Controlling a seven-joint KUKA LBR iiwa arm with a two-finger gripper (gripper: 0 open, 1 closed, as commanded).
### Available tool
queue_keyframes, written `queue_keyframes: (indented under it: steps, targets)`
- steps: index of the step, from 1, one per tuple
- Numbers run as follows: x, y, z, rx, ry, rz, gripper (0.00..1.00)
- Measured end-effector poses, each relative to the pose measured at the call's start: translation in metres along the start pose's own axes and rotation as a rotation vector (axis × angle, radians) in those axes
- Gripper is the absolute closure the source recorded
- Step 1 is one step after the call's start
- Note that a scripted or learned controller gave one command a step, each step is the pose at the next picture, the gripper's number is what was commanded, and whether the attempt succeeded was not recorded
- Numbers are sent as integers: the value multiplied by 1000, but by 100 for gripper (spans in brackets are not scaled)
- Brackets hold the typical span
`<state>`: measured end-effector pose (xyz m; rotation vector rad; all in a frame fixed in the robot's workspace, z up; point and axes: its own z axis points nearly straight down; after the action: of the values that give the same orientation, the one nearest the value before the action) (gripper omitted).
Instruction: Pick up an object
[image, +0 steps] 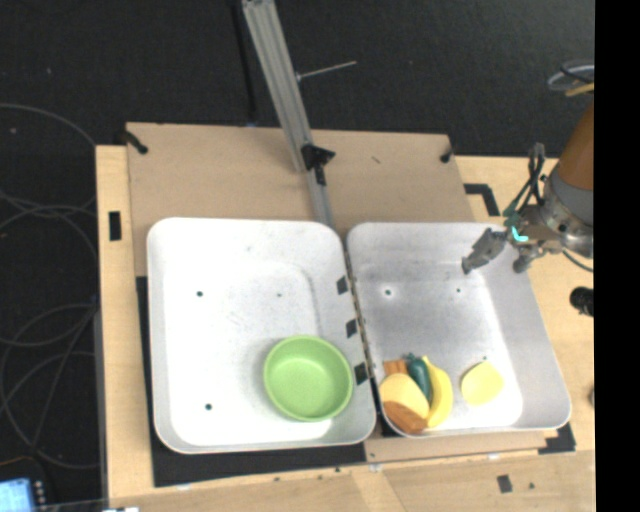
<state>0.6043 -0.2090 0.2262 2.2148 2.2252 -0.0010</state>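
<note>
A green bowl (308, 376) sits in the left bin (200, 270) near its front right corner. In the right bin (420, 300), at the front, a yellow banana (437, 393) with a dark green item on it lies over an orange-brown rounded object (404, 403). A yellow lemon-like piece (481, 383) rests just to their right. My gripper (500, 255) hangs over the right bin's far right corner, well behind those objects, with its two fingers spread open and nothing between them.
A slanted metal pole (290, 110) rises from the back and ends above the seam between the bins. The bins stand on a wooden bench (240, 170). Dark cables lie on the floor at the left.
</note>
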Motion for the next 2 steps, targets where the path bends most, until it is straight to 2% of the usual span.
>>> queue_keyframes:
  steps: [2]
  targets:
    - [-5,-13,93,5,0,6,0]
